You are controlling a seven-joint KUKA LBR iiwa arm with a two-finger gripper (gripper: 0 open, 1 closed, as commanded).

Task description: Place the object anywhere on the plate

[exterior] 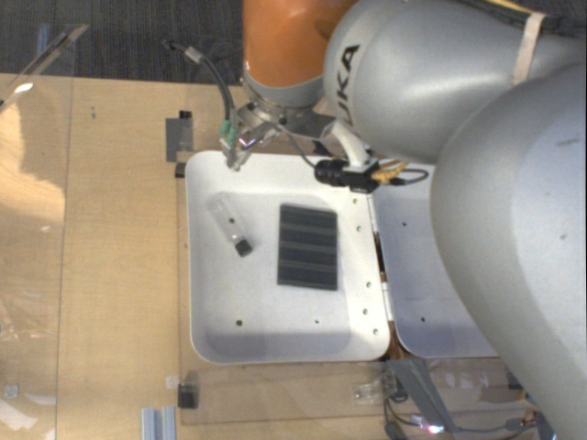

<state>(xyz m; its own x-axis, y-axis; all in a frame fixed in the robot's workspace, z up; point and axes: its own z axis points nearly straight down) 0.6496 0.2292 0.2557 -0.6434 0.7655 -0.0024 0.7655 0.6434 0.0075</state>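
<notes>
Looking down at a slant, the camera view recorded a pale wooden bench [101, 246] bearing two shallow white bins side by side. Entry one: the left bin [206, 337], with rounded corners, seen whole apart from its far edge. Entry two: the right bin [413, 273], touching or just beside the first and largely covered by the arm [477, 154], which was grey and bulky with an orange band [284, 26] above the wrist. Entry three: the gripper [237, 149], hanging over the far left corner of the left bin, at the rim; whether it stood parted or closed could not be told. Entry four: the plate [308, 246], a dark rectangular slab with ribs across it, lying flat near the middle of the left bin's floor. Entry five: the object [231, 220], a small clear tube with a dark end, lying at a diagonal on the bin floor. Its clear end pointed toward the gripper's corner and its dark end toward the plate. It lay left of the plate, near it but not touching, and apart from the gripper.
</notes>
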